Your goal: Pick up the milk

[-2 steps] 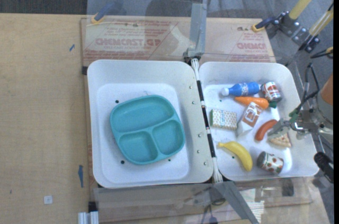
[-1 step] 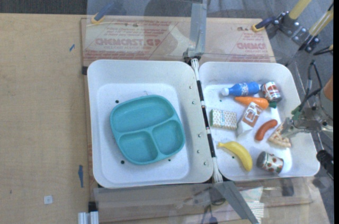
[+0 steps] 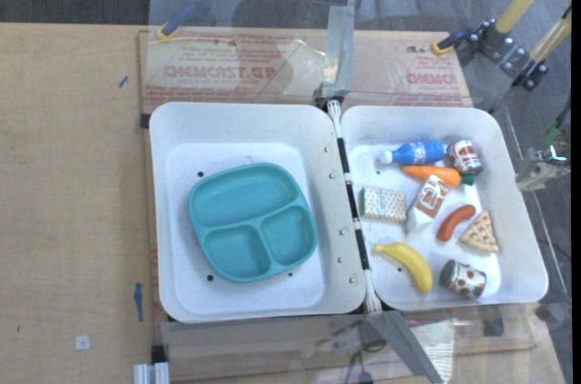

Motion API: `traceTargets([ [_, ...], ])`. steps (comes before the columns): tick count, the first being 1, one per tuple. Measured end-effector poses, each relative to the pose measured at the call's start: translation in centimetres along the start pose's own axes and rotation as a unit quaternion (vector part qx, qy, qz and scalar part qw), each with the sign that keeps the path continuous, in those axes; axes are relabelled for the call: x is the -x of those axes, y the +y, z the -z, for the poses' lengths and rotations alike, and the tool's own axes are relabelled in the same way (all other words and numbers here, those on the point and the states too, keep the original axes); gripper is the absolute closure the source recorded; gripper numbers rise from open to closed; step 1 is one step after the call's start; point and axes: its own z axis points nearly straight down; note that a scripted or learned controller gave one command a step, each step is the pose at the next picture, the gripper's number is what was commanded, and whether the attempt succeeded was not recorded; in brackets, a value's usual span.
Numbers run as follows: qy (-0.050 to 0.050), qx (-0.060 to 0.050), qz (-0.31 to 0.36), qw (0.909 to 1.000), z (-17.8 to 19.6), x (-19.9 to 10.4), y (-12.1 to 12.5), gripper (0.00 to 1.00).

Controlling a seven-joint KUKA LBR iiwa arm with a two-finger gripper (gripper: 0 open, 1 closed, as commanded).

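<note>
— Right bin [image 3: 517, 192], centre: milk [image 3: 429, 197] is noted, a small white carton with an orange top.
— Axis?
— Long axis is laid on a slant, base toward lower left, orange top pointed to upper right, just under the carrot [image 3: 434, 174]. Cracker box [image 3: 384, 204] is seen just beside it on the left, sausage [image 3: 455, 222] on the right.
— Hand?
— Open or closed cannot be told.
— Left bin [image 3: 172, 192]?
— Teal divided plate [image 3: 252, 221] is recorded.

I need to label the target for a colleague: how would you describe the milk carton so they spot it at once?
Look in the right bin, near its middle. The milk carton lies tilted there, just below the carrot and between the cracker box and the sausage. It alone is a white carton with an orange gabled top.
</note>
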Motion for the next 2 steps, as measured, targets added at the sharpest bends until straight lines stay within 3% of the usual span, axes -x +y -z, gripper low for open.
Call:
traceTargets([
  [1, 0.0, 0.001, 0.01, 0.9999, 3.6, -4.3, 1.3, 1.0],
  [2, 0.001, -0.002, 0.045, 0.999, -0.5, -9.7, -1.4, 1.0],
])
